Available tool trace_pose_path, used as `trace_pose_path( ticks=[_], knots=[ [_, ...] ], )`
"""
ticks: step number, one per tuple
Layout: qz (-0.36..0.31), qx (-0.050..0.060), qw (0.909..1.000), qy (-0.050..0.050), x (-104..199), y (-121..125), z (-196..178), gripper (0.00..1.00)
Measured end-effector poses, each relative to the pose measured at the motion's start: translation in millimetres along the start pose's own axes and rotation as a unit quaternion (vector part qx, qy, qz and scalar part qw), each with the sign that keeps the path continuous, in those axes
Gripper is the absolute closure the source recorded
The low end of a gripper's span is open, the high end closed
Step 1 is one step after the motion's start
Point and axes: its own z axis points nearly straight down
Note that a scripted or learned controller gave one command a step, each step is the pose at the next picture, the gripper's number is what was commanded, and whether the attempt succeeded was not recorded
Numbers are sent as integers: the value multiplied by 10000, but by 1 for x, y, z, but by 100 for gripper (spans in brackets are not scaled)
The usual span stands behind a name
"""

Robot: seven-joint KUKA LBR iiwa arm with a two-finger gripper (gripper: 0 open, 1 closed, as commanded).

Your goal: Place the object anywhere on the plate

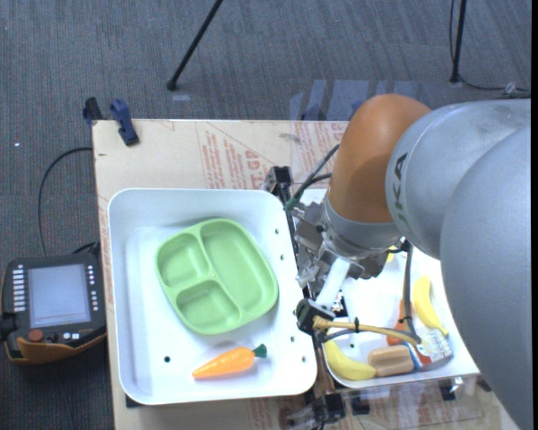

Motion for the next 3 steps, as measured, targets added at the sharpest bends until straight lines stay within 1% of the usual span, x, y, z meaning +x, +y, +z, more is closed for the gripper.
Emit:
trace_pose_path(
  ticks=[1, 2, 3],
  knots=[
    [-133, -32, 9999, 24, 67, -10, 68, 100],
    [762, -34, 9971, 40, 63, -14, 85, 100],
    [588, -123, 9981, 98, 90, -4, 40, 100]
  ],
)
